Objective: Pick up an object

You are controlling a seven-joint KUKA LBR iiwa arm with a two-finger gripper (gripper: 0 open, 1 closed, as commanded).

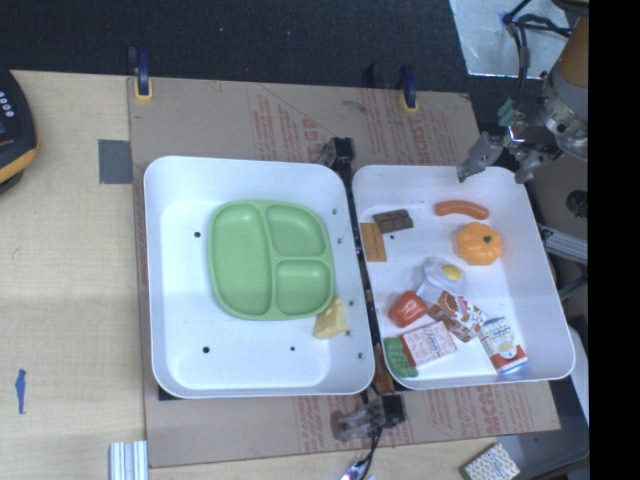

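Hovering apart and holding nothing, the grey two-finger gripper (493,164) sits over the right shallow white bin's (535,268) far rim, the red-orange toy sausage (461,209) just below-left of it, arm cut off at right, fingertips blurry.

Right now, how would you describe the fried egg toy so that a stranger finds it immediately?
Look at the right white bin. Near its middle, just below the orange pumpkin and above the red pepper toy, lies the fried egg. It is the one white piece with a round yellow yolk.
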